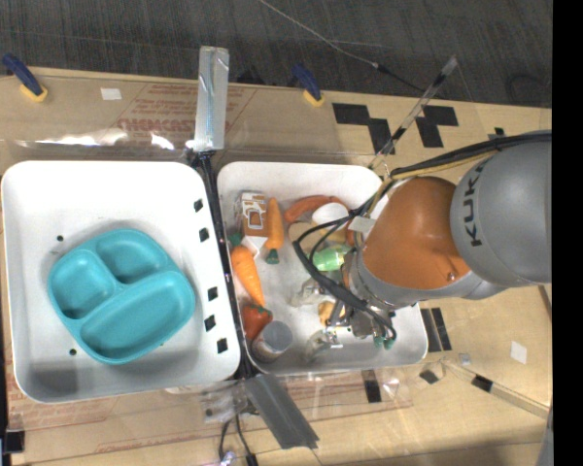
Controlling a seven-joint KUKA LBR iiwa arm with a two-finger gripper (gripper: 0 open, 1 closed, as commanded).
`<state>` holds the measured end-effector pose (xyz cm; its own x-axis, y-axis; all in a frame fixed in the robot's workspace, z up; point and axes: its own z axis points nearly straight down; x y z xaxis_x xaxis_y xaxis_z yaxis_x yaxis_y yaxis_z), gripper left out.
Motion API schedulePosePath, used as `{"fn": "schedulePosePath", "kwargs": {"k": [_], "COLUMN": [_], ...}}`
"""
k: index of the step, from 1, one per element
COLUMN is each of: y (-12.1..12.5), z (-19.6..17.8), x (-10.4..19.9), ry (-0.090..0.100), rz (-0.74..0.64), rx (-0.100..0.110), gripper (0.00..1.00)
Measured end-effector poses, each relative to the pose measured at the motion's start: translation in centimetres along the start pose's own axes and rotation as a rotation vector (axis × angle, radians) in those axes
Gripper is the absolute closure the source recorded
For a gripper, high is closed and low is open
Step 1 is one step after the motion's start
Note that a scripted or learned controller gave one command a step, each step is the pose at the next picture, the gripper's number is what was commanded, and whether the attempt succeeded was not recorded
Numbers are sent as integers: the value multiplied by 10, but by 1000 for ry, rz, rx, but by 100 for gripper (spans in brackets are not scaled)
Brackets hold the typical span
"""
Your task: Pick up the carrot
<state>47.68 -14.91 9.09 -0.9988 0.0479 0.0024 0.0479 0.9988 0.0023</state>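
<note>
The carrot (247, 274) lies at the left side of the right bin (301, 175), near the frame's centre, just beside the bin's left wall, with a red piece below it and a second orange piece (273, 229) above and to its right. The gripper (345, 330) hangs low in the same bin, right of the carrot and apart from it, but the orange band and cables hide so much that I cannot tell its state. The teal divided plate (121, 294) sits in the left bin (29, 192)
</note>
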Motion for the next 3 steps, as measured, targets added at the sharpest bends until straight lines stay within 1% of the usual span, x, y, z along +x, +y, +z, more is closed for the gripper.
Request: {"fn": "schedulePosePath", "kwargs": {"k": [1,2,3], "y": [17,18,26], "z": [-1,-11,-192], "x": [-12,-13,-29], "ry": [-3,-4,-14], "rz": [2,-6,-132], "rx": [2,2,6], "gripper": [0,100,100]}}
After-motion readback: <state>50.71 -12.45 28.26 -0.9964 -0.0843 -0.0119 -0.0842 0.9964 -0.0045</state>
